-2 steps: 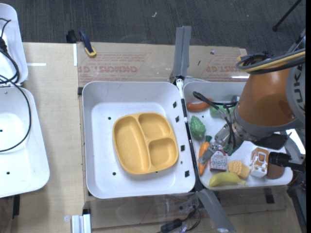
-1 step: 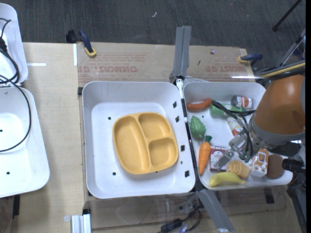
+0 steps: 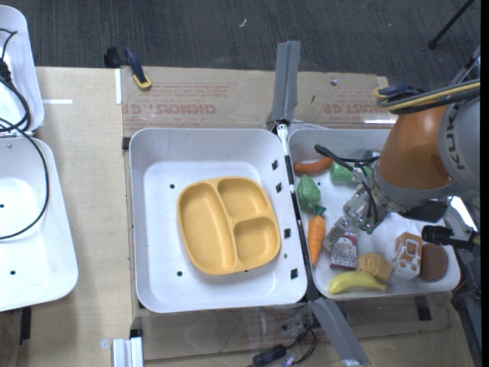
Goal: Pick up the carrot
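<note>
The banana point(image 3: 357, 283) lies at the near edge of the right bin point(image 3: 451, 281). The carrot point(image 3: 315, 237) lies by that bin's left wall, below the green vegetable point(image 3: 309, 193). My gripper point(image 3: 353, 219) hovers just right of it, apparently holding nothing; how far it is open I cannot tell.

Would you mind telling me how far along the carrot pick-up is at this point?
Done: the arm has reached over the right bin. In hand: the gripper hangs just right of the carrot, with nothing visibly between its fingers. Left: the carrot lies on the bin floor beside the green vegetable, so grasping and lifting it remain.
</note>
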{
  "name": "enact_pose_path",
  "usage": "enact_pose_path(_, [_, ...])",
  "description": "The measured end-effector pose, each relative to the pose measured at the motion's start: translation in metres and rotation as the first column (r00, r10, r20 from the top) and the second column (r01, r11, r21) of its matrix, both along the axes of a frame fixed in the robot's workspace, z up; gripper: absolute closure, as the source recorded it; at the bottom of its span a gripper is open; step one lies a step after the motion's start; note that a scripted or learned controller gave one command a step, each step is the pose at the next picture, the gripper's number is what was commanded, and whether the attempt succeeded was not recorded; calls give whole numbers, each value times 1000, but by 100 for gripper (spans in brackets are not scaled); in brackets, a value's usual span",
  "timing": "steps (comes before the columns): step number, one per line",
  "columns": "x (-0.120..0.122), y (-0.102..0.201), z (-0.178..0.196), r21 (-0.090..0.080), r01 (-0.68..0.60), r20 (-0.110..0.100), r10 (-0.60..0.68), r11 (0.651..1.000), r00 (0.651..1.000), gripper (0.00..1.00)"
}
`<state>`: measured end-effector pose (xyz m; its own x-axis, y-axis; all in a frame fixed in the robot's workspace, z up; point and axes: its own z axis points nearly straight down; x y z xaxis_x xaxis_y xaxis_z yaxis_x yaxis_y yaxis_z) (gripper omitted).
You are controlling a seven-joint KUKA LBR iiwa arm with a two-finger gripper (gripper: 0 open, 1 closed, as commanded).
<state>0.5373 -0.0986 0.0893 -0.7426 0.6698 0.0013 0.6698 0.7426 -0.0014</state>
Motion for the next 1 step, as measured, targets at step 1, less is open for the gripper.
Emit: enact_pose_path(1, [79,-2,1,-2,478,1,-478,879,879,0])
